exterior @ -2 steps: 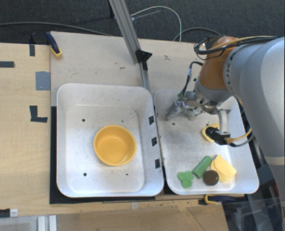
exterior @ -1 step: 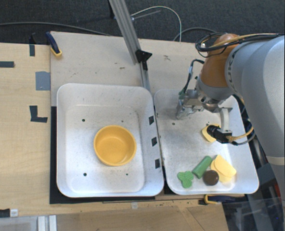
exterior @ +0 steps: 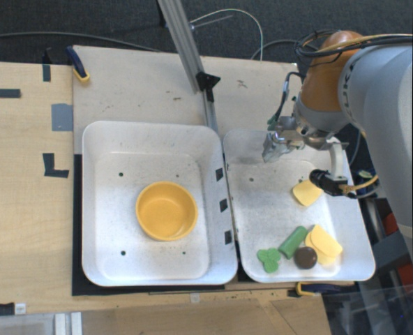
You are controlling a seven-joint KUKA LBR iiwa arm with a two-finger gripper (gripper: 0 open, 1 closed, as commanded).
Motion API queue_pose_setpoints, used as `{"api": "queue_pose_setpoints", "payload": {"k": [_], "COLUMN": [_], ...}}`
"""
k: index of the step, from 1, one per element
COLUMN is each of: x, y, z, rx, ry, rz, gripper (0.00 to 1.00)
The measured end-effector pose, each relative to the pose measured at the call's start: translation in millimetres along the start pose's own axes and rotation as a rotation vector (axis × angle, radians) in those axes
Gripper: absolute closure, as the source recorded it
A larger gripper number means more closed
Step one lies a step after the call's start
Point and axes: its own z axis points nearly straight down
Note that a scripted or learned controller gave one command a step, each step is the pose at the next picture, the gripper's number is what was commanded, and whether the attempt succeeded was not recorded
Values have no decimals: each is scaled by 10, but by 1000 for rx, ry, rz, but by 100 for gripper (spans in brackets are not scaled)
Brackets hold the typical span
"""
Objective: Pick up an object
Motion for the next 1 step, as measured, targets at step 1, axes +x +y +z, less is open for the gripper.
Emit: {"api": "queue_pose_setpoints", "payload": {"k": [1], "x": [19], "y": [-5], "z": [-426], "rx": [0], "ry": [0], "rz": [0], "gripper": [100]}}
